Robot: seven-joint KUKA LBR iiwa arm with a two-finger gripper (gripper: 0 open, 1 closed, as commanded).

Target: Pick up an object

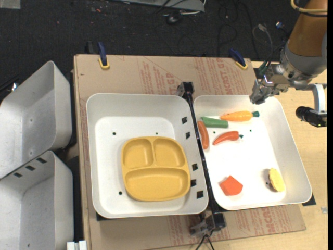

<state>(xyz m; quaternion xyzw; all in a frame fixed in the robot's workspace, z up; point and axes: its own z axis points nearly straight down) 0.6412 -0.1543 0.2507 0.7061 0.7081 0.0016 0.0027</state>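
Note:
The right bin point(291, 139) holds several toy foods: an orange carrot point(238, 116), a green piece point(214, 122), a red chili pepper point(227, 137), a reddish sausage point(203, 135) by the left wall, an orange-red wedge point(231, 186) and a yellow piece point(276, 180) near the front. My gripper point(258, 98) hangs over the bin's far right corner, just right of the carrot's green tip and above it. Nothing shows between its tips.
The left bin point(99, 155) bears a yellow divided plate point(155, 168). A black divider runs between the two bins. Blue clamps point(103, 56) hold the cardboard base at the back. White containers point(31, 119) stand off the bench at far left.

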